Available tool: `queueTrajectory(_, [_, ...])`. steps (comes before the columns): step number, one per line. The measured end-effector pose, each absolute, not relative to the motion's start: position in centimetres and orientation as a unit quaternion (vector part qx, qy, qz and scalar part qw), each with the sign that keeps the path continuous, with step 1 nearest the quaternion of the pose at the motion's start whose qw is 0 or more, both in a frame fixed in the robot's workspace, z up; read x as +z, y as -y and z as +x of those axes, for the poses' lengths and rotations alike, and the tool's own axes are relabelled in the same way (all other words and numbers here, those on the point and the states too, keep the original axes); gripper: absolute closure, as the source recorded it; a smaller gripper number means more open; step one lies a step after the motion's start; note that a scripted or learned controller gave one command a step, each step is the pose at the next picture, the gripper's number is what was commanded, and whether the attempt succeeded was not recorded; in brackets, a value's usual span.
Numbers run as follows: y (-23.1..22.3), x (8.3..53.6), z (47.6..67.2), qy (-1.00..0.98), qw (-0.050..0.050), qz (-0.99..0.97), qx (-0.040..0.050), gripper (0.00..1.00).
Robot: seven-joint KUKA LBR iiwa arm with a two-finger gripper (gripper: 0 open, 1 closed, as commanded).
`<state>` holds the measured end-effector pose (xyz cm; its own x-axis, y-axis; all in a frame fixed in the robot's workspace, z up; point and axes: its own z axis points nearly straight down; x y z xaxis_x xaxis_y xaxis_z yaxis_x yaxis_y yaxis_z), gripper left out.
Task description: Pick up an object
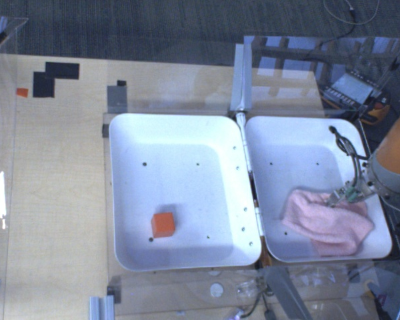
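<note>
a soft, rumpled pink cloth (328, 221) lies bunched in the near right corner of the right bin (287, 139), a shallow, smooth white tray with rounded corners. the end effector (347, 194) sits at the cloth's upper edge; its opening cannot be told. a small orange block (163, 225) rests in the left bin (173, 135) on the pale wooden tabletop (53, 199).

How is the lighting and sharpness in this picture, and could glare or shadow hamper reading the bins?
Camera view: even, soft light; a bright glare streak on the bench's left; the orange block is crisp with a faint shadow; the tool above the pink cloth looks small and slightly blurred.
</note>
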<state>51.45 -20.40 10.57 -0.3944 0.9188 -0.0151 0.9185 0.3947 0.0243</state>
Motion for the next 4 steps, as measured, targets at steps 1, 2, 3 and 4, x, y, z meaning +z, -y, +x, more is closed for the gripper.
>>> queueTrajectory(1, [17.8,15.0,61.4,-0.810,0.004,0.587,0.0019,1.00])
queueTrajectory(2, [17.9,15.0,61.4,-0.810,0.004,0.587,0.0017,0.00])
queueTrajectory(3, [20.4,9.2,62.3,-0.837,0.008,0.548,0.0029,0.00])
queueTrajectory(4, [16.9,9.2,63.2,-0.854,0.008,0.520,0.0029,0.00])
